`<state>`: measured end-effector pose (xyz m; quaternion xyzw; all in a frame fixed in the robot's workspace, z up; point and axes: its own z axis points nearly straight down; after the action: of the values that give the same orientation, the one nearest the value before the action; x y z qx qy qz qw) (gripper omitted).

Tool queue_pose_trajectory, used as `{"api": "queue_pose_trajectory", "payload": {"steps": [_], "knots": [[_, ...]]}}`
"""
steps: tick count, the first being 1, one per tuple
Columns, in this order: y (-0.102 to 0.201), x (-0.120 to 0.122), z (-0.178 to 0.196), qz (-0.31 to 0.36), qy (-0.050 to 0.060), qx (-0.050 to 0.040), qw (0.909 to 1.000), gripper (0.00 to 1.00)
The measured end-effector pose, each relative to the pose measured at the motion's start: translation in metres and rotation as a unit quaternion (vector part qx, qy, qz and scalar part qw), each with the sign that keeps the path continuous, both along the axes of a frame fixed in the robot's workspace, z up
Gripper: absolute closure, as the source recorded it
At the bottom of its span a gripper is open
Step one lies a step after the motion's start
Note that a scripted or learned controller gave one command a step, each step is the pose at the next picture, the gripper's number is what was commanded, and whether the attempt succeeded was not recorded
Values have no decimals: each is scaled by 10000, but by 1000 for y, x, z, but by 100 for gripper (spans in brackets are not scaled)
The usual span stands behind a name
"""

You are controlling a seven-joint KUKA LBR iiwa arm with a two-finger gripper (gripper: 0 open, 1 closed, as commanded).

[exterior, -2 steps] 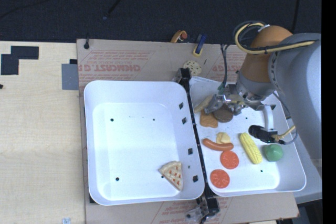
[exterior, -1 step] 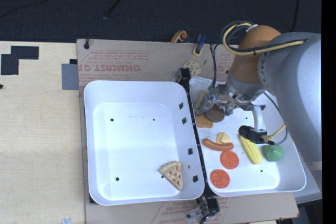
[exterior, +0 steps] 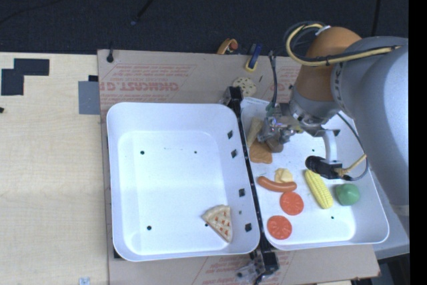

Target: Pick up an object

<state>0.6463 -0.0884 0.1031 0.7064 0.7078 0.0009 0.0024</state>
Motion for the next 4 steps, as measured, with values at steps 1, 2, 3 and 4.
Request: {"api": "queue_pose_trajectory", "payload": {"steps": [1, 2, 3, 4], "knots": [[54, -31, 90, 14, -2, 24, 10000, 100], [87, 1, 234, 17, -61, 14, 10000, 100], [53, -34, 176, -28, 68, 6, 10000, 100], [35, -19, 275, 2, -23, 0, 10000, 100]]}}
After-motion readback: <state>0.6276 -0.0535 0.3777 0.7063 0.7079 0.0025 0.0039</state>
